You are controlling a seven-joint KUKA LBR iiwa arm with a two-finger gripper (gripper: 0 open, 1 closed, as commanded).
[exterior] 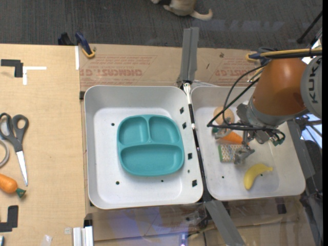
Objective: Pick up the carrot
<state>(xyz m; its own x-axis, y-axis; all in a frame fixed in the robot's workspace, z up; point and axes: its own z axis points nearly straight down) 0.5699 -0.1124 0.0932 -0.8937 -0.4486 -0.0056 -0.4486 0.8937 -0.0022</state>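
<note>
So the arm (279, 88) comes in from the right edge of the frame and hangs over the right bin (287, 186); its orange band covers most of the upper part of that bin. The gripper (245, 148) points down at the middle of the bin, right by the carrot (231, 137); honestly can't tell from this angle how the claw stands or whether the carrot is actually in it, the wrist and cables block too much.

The carrot lies in the left-centre part of the right bin, just left of the gripper; a pale roundish thing (223, 115) sits just above it; a small patterned packet (228, 152) lies just below it; a banana (255, 174) lies lower right of the packet, toward the bottom of the bin.

Left bin (97, 183) holds a teal divided plate (150, 145), sitting about in the middle.

On the wooden bench at the far left of the frame: scissors (15, 142); below them a second carrot (9, 184), well away from both bins.
</note>
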